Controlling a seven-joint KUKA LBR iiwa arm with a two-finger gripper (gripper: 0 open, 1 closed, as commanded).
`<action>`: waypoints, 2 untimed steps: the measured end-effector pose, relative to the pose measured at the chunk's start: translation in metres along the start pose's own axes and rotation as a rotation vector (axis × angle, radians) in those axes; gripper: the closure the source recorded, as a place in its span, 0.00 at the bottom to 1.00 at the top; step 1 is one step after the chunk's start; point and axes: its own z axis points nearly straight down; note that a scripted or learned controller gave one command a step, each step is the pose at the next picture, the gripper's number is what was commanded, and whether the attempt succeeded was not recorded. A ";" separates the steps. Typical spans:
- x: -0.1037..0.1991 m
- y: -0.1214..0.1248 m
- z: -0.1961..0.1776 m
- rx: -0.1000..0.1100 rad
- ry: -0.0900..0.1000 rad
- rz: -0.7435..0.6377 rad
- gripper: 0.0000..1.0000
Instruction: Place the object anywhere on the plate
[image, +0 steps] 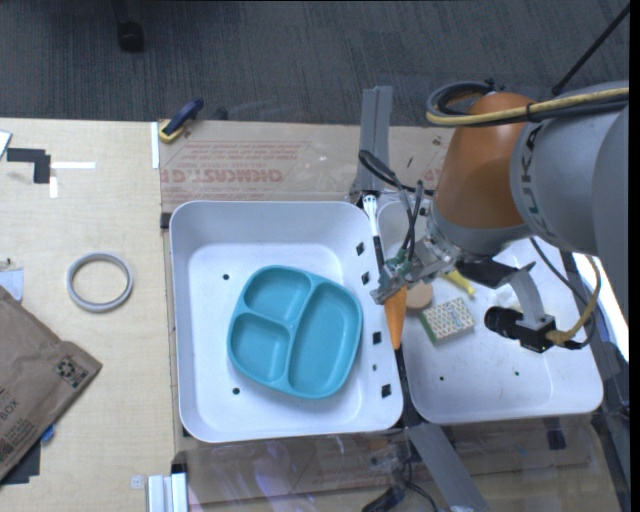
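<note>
A teal plate (296, 331) with three compartments lies in the left white bin (200, 300). My gripper (396, 280) hangs low over the left edge of the right bin (520, 385), close to the wall between the two bins. Directly below it an orange carrot-shaped piece (393, 320) lies along that edge, pointing toward the front. A small round tan piece (419, 295) sits right beside the gripper. The view does not show whether the gripper touches the orange piece.
A pale green checkered block (447, 320) and a small yellow piece (461, 283) lie in the right bin near the gripper. The arm's orange band (480, 180) covers the bin's back part. A tape ring (100, 281) and a brown cardboard box (35, 385) lie on the bench at left.
</note>
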 end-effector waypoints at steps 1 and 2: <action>0.070 0.022 0.000 0.001 0.000 -0.185 1.00; 0.069 0.022 0.000 0.001 0.000 -0.186 0.00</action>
